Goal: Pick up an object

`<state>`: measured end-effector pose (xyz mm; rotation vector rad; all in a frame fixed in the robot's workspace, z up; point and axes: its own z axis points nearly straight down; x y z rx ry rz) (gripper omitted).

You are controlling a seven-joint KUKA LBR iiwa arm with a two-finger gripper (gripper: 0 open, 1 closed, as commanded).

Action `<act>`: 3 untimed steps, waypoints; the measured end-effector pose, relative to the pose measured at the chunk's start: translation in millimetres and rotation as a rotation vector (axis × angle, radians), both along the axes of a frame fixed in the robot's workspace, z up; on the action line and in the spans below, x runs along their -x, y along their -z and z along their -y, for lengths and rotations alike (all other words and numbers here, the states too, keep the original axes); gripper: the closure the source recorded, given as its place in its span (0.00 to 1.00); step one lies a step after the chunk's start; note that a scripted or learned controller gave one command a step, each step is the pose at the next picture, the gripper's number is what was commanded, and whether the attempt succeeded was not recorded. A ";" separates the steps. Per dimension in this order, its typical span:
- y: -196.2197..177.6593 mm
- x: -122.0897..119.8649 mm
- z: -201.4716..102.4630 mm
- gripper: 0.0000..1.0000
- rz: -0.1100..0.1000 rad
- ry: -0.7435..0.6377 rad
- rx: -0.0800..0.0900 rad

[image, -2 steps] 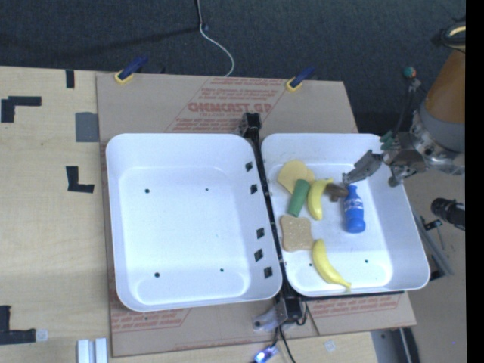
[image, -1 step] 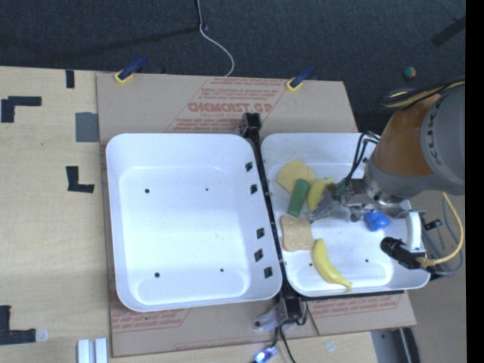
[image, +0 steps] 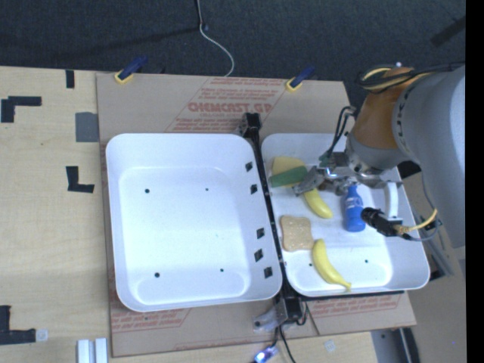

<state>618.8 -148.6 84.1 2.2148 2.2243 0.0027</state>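
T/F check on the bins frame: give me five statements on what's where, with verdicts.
1. Both bananas lie in the right bin. True: one banana sits mid-bin, the other banana nearer the front edge.
2. The blue bottle is in the left bin. False: it lies in the right bin, beside the upper banana.
3. The claw is over the right bin. True.
4. The tan sponge rests against the far wall of the right bin. False: it lies by the divider, between the two bananas.
5. A green-and-yellow sponge lies at the back of the right bin. True.
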 end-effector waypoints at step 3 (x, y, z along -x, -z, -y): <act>0.1 20.3 -54.2 1.00 -0.005 0.002 0.001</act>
